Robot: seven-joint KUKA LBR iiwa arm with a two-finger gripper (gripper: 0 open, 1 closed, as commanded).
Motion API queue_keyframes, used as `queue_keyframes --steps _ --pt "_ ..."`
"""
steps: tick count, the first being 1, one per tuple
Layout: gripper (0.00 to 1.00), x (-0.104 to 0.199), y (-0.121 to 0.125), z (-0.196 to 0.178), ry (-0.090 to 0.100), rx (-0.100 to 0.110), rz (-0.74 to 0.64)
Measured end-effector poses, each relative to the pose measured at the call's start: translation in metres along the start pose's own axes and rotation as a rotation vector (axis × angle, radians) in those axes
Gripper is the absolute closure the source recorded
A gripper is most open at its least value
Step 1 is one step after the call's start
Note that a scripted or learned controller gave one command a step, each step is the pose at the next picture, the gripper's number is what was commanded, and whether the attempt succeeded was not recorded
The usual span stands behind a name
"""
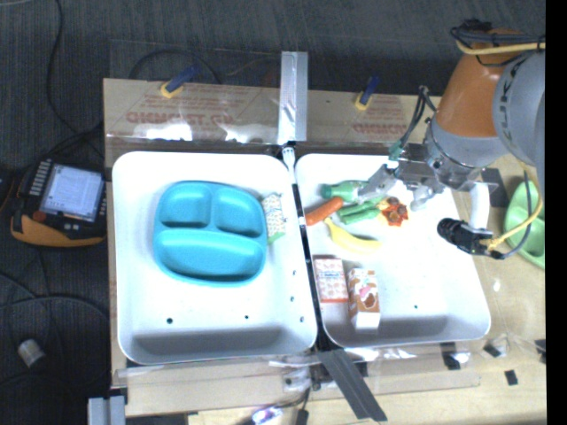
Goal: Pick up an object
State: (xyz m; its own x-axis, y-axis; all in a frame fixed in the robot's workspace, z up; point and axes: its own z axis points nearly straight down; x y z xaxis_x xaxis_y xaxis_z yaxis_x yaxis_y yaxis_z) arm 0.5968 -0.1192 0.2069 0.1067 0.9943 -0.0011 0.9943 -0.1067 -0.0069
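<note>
In the right bin (443, 317) lies a cluster of toy food: an orange carrot (322, 209), a green vegetable (342, 189), a green pod (361, 211), a yellow banana (351, 235) and a red-orange piece (394, 211). Two small cartons (330, 281) (364, 297) stand near the bin's front left. My gripper (400, 186) hangs over the back of the right bin, just above the red-orange piece, with its fingers spread apart and nothing between them.
The left bin (142, 326) holds a blue divided plate (213, 230) and a small patterned item (274, 214) by the divider. A black handheld device (62, 195) lies on the floor at the left. Yellow clamps (177, 82) sit on the back board.
</note>
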Motion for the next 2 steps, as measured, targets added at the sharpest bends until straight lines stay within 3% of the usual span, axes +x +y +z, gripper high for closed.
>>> queue_keyframes --steps 1,2 --pt "0.00 0.0235 0.0242 0.1163 -0.003 -0.006 0.059" --pt "1.00 0.0238 0.0231 0.1089 -0.002 0.000 0.060"
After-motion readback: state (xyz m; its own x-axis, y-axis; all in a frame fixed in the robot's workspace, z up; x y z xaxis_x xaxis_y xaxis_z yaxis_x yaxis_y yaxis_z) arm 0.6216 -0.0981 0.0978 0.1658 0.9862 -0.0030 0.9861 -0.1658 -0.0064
